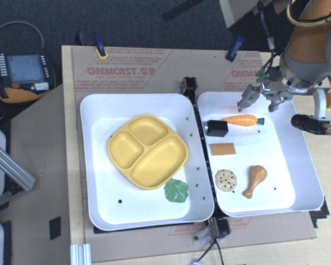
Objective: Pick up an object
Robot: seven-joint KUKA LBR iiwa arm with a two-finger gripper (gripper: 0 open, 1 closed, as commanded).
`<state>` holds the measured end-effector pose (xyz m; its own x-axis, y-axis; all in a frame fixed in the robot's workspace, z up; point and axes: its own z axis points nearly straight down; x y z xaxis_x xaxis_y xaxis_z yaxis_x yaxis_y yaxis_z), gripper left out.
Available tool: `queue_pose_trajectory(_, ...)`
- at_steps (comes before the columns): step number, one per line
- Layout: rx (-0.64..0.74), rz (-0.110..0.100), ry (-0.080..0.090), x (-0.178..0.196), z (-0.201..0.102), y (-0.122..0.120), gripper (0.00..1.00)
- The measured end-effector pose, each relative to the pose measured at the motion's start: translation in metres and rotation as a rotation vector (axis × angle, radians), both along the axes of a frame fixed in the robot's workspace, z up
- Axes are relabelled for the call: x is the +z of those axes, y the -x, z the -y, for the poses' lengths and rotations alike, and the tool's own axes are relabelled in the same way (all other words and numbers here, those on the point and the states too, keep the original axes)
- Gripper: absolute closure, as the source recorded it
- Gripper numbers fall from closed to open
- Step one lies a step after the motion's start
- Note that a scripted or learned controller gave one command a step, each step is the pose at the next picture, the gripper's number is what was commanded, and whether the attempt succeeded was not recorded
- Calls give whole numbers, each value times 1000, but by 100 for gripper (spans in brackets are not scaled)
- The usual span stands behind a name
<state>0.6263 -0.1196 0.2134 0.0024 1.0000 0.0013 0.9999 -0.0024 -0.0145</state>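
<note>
A grey robot arm with an orange band (313, 24) reaches in from the right above a brown cardboard-covered bench (71, 142) that bears two shallow white bins. Its two-finger gripper (261, 99) hangs over the far edge of the right-hand white bin (306, 159), fingers spread and nothing between them.

Just below the gripper lies an orange toy carrot with a green tip (241, 121), beside a small black block (216, 128) at the bin's left wall. Nearer the camera sit a flat brown rectangular slab (223, 148), a round speckled cookie (225, 179) and a tan toy chicken drumstick (255, 180), each apart from the others.

The left-hand white bin (94, 148) holds a yellow three-compartment plastic plate (148, 150), with a green leafy toy vegetable (176, 190) touching its near edge.

Blue clamps (99, 46) grip the bench's far edge. A handheld control pendant with a screen (23, 73) rests at the left, over dark blue carpet (127, 10).
</note>
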Motion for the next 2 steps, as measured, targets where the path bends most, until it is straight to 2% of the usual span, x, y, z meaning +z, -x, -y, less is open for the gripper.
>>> queue_pose_trajectory(1,3,15,2,9,0,-3,0)
queue_pose_trajectory(2,3,10,1,-47,-8,-8,0)
